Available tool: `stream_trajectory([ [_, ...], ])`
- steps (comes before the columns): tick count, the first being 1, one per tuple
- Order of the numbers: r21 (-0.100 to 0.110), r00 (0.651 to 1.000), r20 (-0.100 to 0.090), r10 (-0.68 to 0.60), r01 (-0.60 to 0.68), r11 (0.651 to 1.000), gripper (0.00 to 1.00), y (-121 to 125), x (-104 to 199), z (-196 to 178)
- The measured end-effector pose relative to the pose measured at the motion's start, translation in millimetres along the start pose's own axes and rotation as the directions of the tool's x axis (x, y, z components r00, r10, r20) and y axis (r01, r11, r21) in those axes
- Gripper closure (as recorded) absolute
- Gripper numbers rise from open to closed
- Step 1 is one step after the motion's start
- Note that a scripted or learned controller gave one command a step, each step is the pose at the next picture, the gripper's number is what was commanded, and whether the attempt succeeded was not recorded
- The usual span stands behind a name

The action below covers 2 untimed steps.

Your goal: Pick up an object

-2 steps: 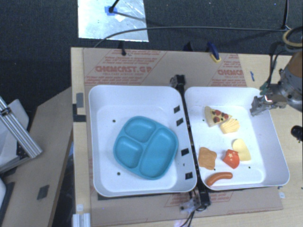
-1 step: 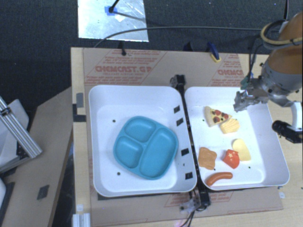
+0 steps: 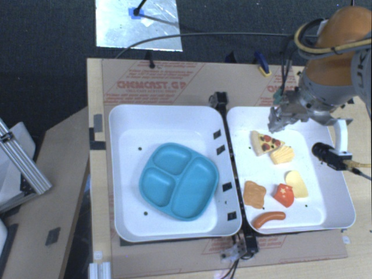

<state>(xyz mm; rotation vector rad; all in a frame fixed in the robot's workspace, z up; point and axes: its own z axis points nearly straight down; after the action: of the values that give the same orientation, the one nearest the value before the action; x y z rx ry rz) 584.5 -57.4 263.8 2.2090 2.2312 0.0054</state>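
gripper (image 3: 278, 122): hangs low over the right bin (image 3: 337, 214), at that bin's 11 o'clock corner; the fingertips blur into one dark mass, so whether the jaws are spread or pressed together cannot be told, and nothing shows between them.
pizza slice (image 3: 265, 142): the likeliest target; it lies flat just beside the fingertips, at their 7 o'clock.
why there: judging by the pose, the arm is lined up above the top of the food cluster for a descent, near the back wall, not yet on any piece.
cheese wedge (image 3: 283, 154): touching or nearly touching the pizza slice at its 4 o'clock; a close neighbour that could get nudged.
other food: a yellow piece (image 3: 296, 183) and a red piece (image 3: 283, 195) sit together lower down, a toast-like piece (image 3: 254, 194) at their 9 o'clock, a sausage (image 3: 268, 218) near the front wall.
black fitting (image 3: 326, 153): juts in from the bin's 3 o'clock rim.
left bin (image 3: 133, 127): holds a blue divided plate (image 3: 179, 180), well apart from the arm.
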Motion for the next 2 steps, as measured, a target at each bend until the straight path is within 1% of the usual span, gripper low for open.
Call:
stream_trajectory([
  [1,0.003,1.000,-0.001,0.000,0.000,1.000,1.00,14.4,49.2,20.3],
  [2,0.002,1.000,-0.001,-0.001,0.001,1.000,1.00,34.3,104.1,36.5],
])
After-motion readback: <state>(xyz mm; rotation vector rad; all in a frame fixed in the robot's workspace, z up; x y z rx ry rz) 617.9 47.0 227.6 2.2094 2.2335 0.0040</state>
